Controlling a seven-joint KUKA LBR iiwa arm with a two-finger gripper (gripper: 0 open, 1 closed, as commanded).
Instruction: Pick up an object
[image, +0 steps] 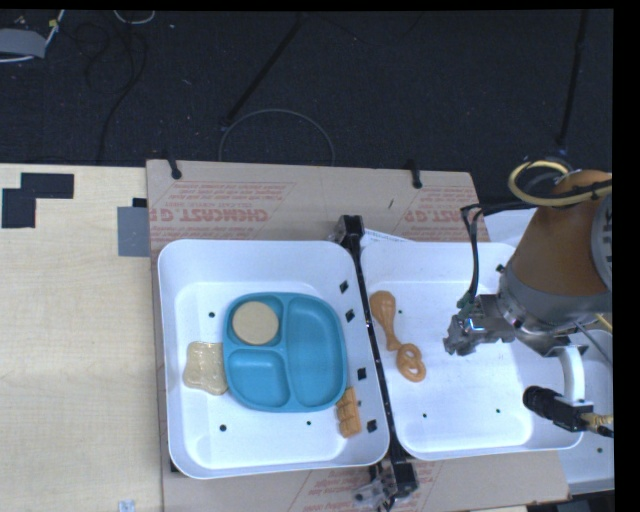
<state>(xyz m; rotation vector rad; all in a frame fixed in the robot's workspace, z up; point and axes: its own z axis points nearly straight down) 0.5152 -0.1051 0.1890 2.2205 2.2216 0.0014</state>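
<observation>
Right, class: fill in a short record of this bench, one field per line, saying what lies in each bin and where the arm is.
left bin: blue three-part plastic tray, round tan disc in its top-left part
beside tray: pale yellow piece left, small orange-brown piece lower right
right bin: tan wooden spoon-shaped piece, tan pretzel-shaped piece
gripper: over right bin, right of pretzel

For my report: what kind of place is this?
Probably a robotics lab test bench: a robot arm reaches over two white bins holding toy food and a blue divided plate, with cables behind.
</observation>
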